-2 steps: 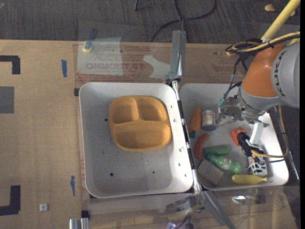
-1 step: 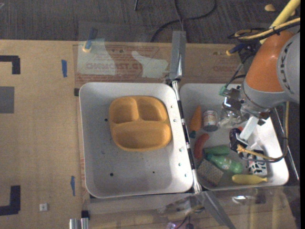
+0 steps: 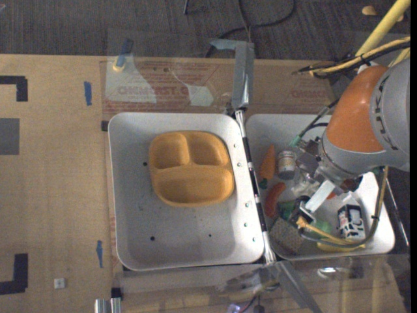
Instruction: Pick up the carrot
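Jaw state cannot be told: the gripper (image 3: pixel 301 186) is set low among the clutter of the right bin and is masked by the wrist, so nothing is seen to be gripped. Of the 2 white bins, the left bin (image 3: pixel 124 194) is shown whole and is not involved, while the right bin (image 3: pixel 260 130) is partly covered by the grey arm (image 3: pixel 365 122), which is reached in from the right of the camera view. Next in size, 1 yellow divided plate (image 3: pixel 195 186) is seen resting in the left bin. Smaller again, the carrot (image 3: pixel 268 162) is found in the right bin close to its left wall, orange and tapered, just beside a small silver can (image 3: pixel 285 163) and above a red item (image 3: pixel 273 199). The carrot is judged as not yet lifted: it is lying on the bin floor, left of the gripper and apart from it. The approach appears largely done; the closing on the carrot and the lift are left
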Available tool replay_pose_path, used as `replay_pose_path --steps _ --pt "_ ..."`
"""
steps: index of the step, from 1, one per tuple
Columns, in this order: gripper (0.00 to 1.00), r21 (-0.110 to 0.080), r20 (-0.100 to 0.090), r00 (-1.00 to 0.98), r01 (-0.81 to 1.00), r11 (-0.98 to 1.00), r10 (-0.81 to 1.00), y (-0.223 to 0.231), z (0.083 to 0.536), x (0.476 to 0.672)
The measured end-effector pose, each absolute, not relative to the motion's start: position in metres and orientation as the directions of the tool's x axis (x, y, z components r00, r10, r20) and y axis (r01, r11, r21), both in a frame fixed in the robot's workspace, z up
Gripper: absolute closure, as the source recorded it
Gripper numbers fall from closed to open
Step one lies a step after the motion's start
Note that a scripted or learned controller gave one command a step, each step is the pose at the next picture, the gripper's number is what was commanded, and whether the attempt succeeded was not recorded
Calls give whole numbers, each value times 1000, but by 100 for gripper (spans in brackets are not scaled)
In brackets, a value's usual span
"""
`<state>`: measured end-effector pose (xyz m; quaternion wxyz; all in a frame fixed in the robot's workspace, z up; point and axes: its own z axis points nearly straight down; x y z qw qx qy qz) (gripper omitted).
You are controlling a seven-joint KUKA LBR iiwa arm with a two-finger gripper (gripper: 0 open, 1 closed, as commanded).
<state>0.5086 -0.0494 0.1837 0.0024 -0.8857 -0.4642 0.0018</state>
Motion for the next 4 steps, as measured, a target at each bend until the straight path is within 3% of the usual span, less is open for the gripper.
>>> replay_pose_path --steps 1,2,3,4 --pt "100 -5 0 339 941 -339 941 -18 184 479" --pt "100 -1 -1 443 896 -443 896 -50 184 530" --pt "100 0 -1 314 949 -314 949 -51 185 601" --pt "100 -2 1 -103 995 103 995 2 185 572"
